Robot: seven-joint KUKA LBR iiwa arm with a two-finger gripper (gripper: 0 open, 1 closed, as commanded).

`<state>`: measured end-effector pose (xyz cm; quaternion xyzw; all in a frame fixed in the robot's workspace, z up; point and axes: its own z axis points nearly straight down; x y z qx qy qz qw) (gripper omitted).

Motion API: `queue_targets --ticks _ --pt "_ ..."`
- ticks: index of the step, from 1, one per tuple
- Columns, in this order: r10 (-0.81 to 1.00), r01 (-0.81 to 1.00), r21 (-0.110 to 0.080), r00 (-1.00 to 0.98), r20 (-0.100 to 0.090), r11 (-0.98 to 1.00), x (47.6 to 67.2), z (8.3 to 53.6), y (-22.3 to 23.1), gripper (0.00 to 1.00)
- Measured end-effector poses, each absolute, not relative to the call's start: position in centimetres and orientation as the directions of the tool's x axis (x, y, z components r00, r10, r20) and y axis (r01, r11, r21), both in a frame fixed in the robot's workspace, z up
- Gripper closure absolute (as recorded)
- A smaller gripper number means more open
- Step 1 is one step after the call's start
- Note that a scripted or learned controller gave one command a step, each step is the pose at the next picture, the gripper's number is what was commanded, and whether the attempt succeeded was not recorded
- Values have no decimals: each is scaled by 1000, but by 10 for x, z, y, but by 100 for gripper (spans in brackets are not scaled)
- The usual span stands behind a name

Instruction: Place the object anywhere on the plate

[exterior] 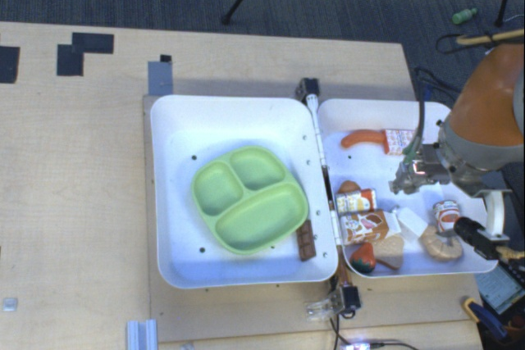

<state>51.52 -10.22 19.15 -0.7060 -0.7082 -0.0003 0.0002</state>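
Pincer (413, 175) of mine hangs over the middle of the right bin (426, 112), at the right of the frame; open or closed, I cannot tell. Nearest, at that bin's lower edge, lie a red fruit (362, 258) and a round bun (441, 245), then a brown packet (367, 227) and a can (447, 215). A brown bar (305, 242) touches the lower right rim of the green plate (250, 197) in the left bin (176, 176). Farthest, an orange piece (363, 139) lies near the right bin's top.
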Motion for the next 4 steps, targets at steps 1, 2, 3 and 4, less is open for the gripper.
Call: queue_targets --ticks 1,2,3,4 --pt "1000 1000 5 -4 -1 4 564 276 -148 100" --pt "1000 1000 3 -4 -2 4 508 303 -207 100" --pt "1000 1000 3 -7 -1 7 658 283 -188 100" --pt "1000 1000 -2 -6 2 6 600 99 -96 100"
